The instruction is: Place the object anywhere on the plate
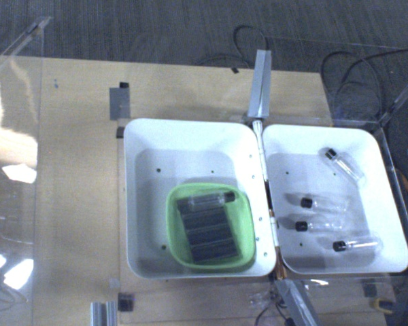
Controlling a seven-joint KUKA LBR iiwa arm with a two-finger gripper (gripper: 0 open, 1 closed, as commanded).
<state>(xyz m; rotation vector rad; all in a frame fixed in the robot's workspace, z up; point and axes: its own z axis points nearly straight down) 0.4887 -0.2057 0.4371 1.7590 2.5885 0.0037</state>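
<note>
So the green plate (209,225) sits near in the left bin (143,182), a clear vial (207,199) already lying crosswise on its far edge. Right bin (387,202), near to far: more vials (355,245), long axes mostly left-right, farthest one (343,164) diagonal. Gripper state: can't tell.

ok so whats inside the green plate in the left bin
In the green plate lies a dark ribbed insert, and one clear tube with a black cap rests across its upper end. The insert covers the plate floor beneath it, so anything under it can't be seen.
</note>
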